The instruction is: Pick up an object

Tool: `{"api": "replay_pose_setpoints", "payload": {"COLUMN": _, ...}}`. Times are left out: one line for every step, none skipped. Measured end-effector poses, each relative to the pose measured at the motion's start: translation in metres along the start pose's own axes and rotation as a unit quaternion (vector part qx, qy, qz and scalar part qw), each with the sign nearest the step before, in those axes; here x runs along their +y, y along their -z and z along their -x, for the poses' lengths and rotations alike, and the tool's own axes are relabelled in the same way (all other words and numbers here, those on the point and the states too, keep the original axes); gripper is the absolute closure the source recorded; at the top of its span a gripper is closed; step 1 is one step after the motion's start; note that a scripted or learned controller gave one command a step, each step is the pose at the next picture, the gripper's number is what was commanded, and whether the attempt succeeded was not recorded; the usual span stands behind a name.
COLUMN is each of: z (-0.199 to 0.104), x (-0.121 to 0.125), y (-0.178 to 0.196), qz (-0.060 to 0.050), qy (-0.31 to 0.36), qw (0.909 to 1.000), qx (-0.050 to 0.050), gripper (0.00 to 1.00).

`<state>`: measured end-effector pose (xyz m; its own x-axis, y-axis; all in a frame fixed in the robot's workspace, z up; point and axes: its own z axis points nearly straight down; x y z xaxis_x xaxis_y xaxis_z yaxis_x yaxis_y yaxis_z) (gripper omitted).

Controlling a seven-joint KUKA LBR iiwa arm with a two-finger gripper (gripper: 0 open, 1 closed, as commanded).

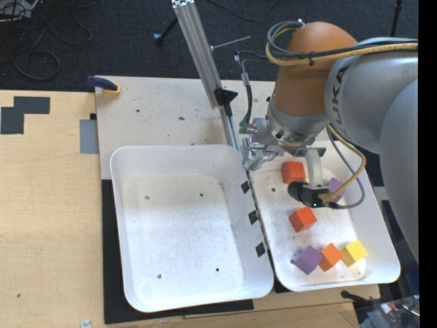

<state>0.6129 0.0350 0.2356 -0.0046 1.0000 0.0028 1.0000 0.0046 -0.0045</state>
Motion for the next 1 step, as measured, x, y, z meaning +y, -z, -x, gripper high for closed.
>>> {"api": "replay_pose_setpoints", "payload": {"z": -0.0412, "x": -0.0132, "y": -0.0081, "qz": -0.001, "qy": 0.000, "qw": 1.0000, "qx": -0.001, "gripper": 1.00}}
